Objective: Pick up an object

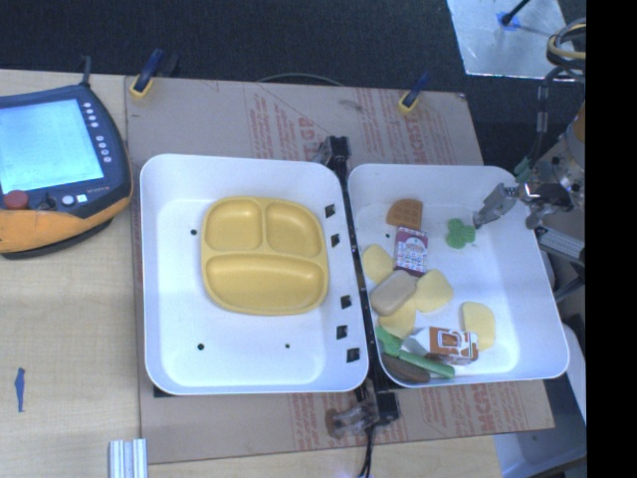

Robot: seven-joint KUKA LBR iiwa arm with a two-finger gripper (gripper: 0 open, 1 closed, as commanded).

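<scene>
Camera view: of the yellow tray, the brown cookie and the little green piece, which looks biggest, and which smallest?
1. Yellow tray, by far.
2. Brown cookie.
3. Green piece, slightly smaller than the cookie; they look close in size, so that order is less sure.

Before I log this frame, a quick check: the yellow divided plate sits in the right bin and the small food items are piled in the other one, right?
Not quite. The camera view shows the yellow divided plate in the left bin, not the right one. The small food items are piled in the other one, the right bin, as you said.
</scene>
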